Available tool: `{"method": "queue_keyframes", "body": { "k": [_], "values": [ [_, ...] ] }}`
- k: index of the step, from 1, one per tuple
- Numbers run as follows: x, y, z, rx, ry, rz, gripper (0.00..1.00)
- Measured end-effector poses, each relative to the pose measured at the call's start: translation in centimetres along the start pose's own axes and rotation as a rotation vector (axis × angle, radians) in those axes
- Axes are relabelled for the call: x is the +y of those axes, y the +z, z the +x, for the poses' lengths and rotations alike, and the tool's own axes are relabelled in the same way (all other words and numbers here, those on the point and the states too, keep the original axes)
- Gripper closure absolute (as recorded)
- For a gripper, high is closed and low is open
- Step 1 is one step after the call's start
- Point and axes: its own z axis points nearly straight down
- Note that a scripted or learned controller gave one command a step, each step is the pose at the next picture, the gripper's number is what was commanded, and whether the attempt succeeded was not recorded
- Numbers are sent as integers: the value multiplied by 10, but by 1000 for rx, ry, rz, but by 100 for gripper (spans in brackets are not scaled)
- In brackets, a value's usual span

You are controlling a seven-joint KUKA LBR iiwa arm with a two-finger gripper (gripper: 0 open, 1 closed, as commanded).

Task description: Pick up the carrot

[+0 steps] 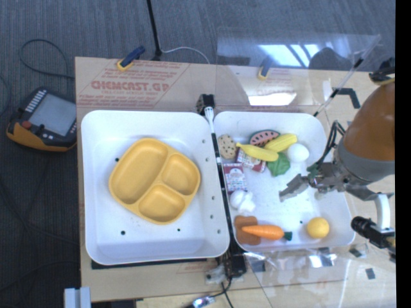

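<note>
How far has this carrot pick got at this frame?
Done: nothing visible yet. The carrot lies on the floor of the right bin, near its front edge, beside a brown item.
In hand: the gripper sits over the bin's middle, apart from the carrot, with nothing between its fingers.
Left: move to the carrot, close on it and lift it.

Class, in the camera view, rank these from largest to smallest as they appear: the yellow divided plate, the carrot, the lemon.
1. Yellow divided plate, by far the largest.
2. Carrot.
3. Lemon, smallest.
</note>
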Motion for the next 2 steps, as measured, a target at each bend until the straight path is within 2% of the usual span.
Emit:
{"method": "queue_keyframes", "body": {
  "k": [1, 2],
  "values": [
    [2, 6, 96, -3, -175, -6, 0],
    [6, 96, 52, -2, -320, -15, 0]
  ]
}}
